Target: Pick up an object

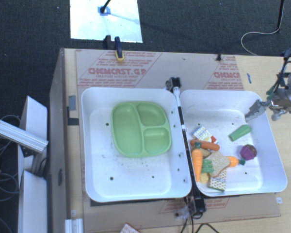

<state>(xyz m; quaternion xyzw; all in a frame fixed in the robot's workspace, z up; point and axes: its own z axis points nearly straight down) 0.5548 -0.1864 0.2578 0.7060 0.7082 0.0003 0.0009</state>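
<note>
The right bin (pixel 262 178) holds a pile of toy food. A green block (pixel 239 132) lies toward its right side, with a purple round piece (pixel 248 152) just below it. Near the divider lie two orange carrots (pixel 197 162) (pixel 207 144), a slice of toast (pixel 223 164), a waffle-like square (pixel 217 181) and a small white packet (pixel 202 132). My gripper (pixel 264 107) hangs over the bin's upper right rim, up and to the right of the green block and apart from it. Nothing shows in its grasp.
The left bin (pixel 99 178) holds a green divided plate (pixel 140 129). A black bar (pixel 180 125) runs between the two bins. Cardboard lies under both bins, with clamps at its far edge. A cable loops at the upper right.
</note>
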